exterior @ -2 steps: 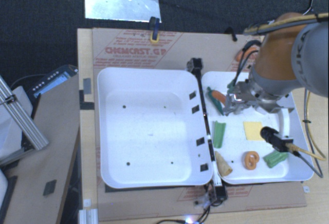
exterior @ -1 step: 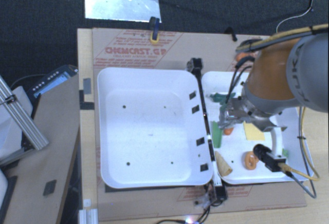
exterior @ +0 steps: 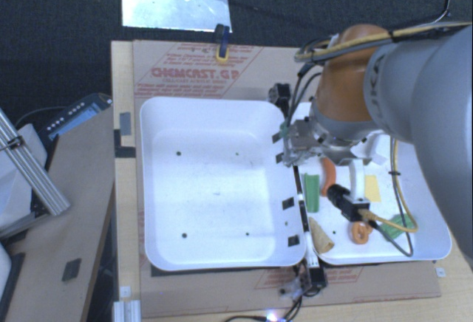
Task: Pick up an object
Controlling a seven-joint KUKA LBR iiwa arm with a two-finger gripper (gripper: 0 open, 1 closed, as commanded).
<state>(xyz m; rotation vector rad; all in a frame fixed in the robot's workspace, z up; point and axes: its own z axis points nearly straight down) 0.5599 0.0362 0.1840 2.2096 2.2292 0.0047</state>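
Nothing is seen lifted yet: the pincer (exterior: 319,159) is lowered over the right bin (exterior: 429,243), near the green block (exterior: 312,192); its state cannot be told.

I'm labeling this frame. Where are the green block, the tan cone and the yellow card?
Green block (exterior: 312,192), camera view, mid face.
Tan cone (exterior: 321,236), camera view, wide end.
Yellow card (exterior: 372,188), camera view, centre.

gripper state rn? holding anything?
Gripper: over the right bin, above the green block and orange piece; open or closed cannot be told, no held object visible.
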